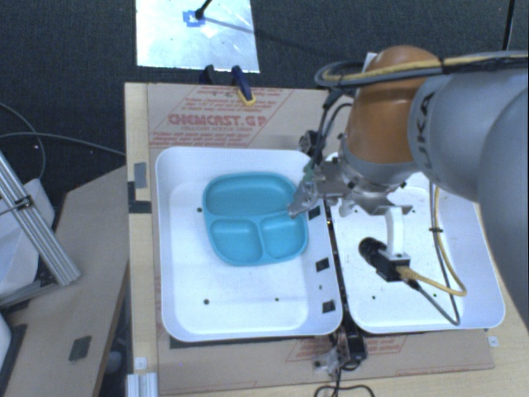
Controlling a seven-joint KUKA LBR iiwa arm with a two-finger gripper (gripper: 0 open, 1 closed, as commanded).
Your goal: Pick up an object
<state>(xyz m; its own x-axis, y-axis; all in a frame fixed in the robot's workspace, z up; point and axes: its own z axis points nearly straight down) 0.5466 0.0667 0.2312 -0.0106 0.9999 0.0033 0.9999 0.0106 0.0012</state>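
Observation:
A light blue divided plate [248, 222] lies flat in the left white bin [178, 304], toward its back right. My gripper [302, 201] hangs low over the plate's right rim, close to the wall between the two bins. The wrist and the orange band [388, 114] loom above it and hide the tip from this angle. I cannot tell whether the gripper touches the plate.
The right white bin [471, 304] lies partly under the arm, with a black connector [382, 260] and a yellow cable [442, 263] hanging over it. Cardboard [219, 118] lies behind the bins. An aluminium frame [33, 222] stands at the far left.

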